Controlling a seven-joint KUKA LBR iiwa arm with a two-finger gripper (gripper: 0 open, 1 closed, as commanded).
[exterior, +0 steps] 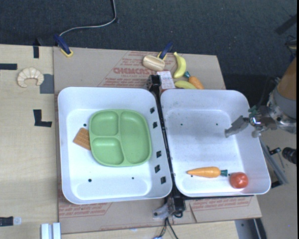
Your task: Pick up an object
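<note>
Gripper [237,127] hangs over the right bin [204,99] near its right wall; whether it is spread or closed cannot be told, and nothing shows in its grasp. Carrot [205,172] lies along the bin's front edge, tomato [238,180] just beside it toward the front-right corner. Both look like light, stiff, smooth toys; likely best pinched across the carrot's thick middle.

The arm enters from the right edge of the scene, at about middle height. Its grey wrist, with an orange part above it, lies mostly out of the frame. The end effector [237,127] points to the left and slightly down, and one grey finger [234,129] is seen clearly.
</note>
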